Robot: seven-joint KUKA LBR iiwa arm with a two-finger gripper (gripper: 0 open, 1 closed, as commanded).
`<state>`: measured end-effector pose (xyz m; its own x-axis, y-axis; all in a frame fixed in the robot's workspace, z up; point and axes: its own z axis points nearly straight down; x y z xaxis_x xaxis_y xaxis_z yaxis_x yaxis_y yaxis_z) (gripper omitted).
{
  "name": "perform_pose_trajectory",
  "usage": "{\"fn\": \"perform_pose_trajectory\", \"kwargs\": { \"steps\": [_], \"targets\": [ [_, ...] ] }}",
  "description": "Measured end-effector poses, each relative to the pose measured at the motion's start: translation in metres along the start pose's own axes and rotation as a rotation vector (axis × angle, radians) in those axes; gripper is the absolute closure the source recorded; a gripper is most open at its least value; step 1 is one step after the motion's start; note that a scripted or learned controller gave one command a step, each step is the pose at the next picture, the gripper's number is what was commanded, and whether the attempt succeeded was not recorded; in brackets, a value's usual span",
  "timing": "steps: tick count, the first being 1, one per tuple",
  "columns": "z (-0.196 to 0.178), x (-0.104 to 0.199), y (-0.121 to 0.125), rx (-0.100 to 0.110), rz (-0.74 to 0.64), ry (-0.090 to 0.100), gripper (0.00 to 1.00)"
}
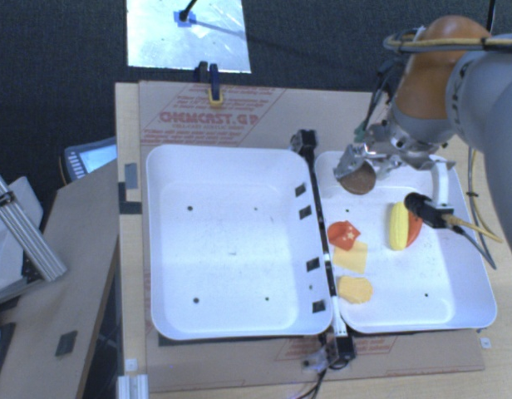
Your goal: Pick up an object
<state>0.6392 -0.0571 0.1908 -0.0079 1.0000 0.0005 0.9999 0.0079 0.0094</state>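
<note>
Starting at the left, the left bin (231, 248) is not where my work lies. Everything worth taking sits in the right bin (443, 293). Just past the divider between the two lies a red piece (343, 233). A pale yellow slab (351, 258) touches its lower edge, and an orange-yellow lump (355, 289) lies just below that, nearer the front wall.

Above this little column, toward the bin's back left corner, hangs my gripper (356, 161), low over a brown round object (359, 181). The brown object sits right at my tip and seems to touch it, but from this slanted view I cannot tell whether I am spread wide, drawn narrow or already clamped on it. I won't claim a hold.

Further right lies a long yellow object (397, 225), with a red thing (415, 230) pressed against its far side. My arm (480, 81) leans in above all of it.

As I judge it, I am at the grasp itself — placed on the brown object, with the lift not yet made. The next move calls for a firm close centred on that rounded body, then a straight rise. A round thing may roll or squirt out sideways if I pinch off-centre, and the bin wall close behind leaves little room to correct.
</note>
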Motion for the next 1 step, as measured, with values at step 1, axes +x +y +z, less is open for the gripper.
{"fn": "perform_pose_trajectory", "kwargs": {
  "steps": [1],
  "targets": [
    [-0.0734,0.0132,-0.0625,0.006,0.003,0.000,1.00]
  ]
}}
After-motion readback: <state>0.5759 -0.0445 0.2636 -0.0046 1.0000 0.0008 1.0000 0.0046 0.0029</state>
